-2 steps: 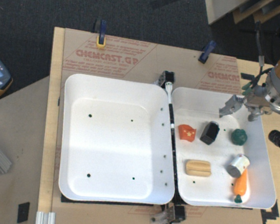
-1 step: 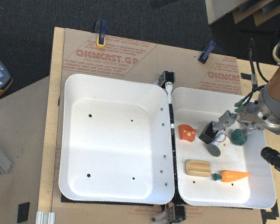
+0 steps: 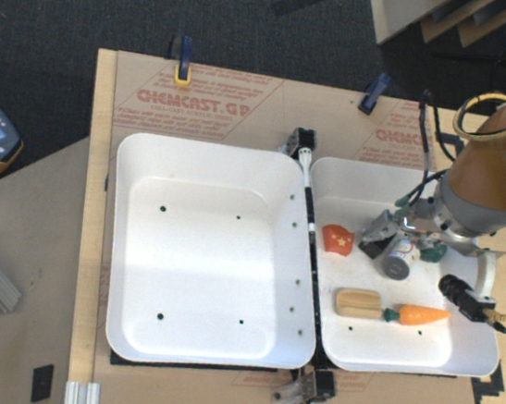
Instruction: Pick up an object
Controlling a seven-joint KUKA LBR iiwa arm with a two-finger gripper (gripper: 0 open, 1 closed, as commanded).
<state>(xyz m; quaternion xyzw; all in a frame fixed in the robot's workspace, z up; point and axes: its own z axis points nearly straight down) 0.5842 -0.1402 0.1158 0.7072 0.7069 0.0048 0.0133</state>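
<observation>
The arm hangs over the right bin (image 3: 455,360), its gripper (image 3: 387,245) low at the bin's 12 o'clock; whether anything is held, cannot tell. A red block (image 3: 337,240) sits just at the gripper's 9 o'clock; a tan block (image 3: 357,303) and carrot (image 3: 419,315) lie at 6.

Left bin (image 3: 144,181): open floor. Right bin (image 3: 350,177): red block (image 3: 337,240), wooden block (image 3: 357,303), carrot (image 3: 420,315) crowd gripper (image 3: 387,246); far corner free.

Right bin (image 3: 465,352) – red block (image 3: 337,240) near divider, tan block (image 3: 357,303) lying flat, orange carrot (image 3: 416,315) just beside it – green end toward block.
</observation>
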